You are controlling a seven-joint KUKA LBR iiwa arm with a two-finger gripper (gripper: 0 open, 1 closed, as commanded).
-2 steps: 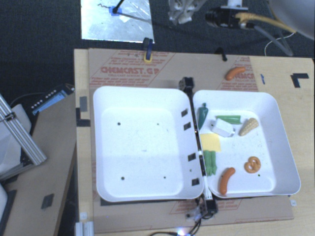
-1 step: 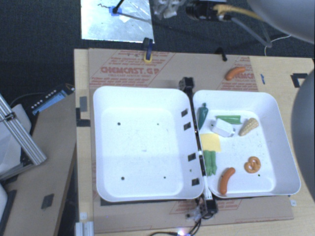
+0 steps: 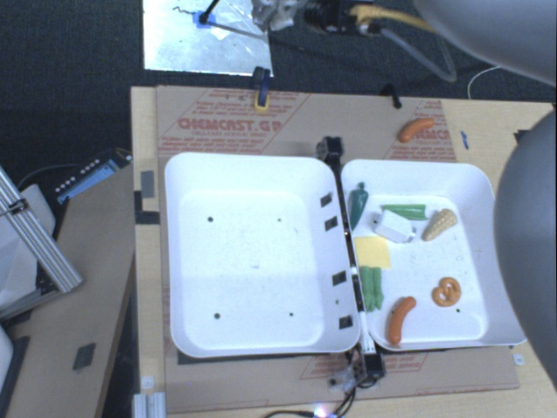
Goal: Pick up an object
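From my seat I see the gripper [image 3: 277, 5] raised high at the top of the view, over the grey sheet [image 3: 204, 20] beyond the bench, well apart from both bins; it is too blurred for me to tell its state. The left bin [image 3: 252, 255] sits beside the right bin [image 3: 466, 320], touching along the middle. In the right bin I see a dark green pepper [image 3: 358, 205], a green bean-like piece [image 3: 404, 211], a white block [image 3: 394, 227], a corn cob [image 3: 439, 224], a yellow square [image 3: 372, 252], a green pod [image 3: 372, 287], a pretzel [image 3: 446, 291] and a sausage [image 3: 400, 318]. Another sausage [image 3: 416, 130] lies on the cardboard [image 3: 226, 122] outside the bins, behind the right one.
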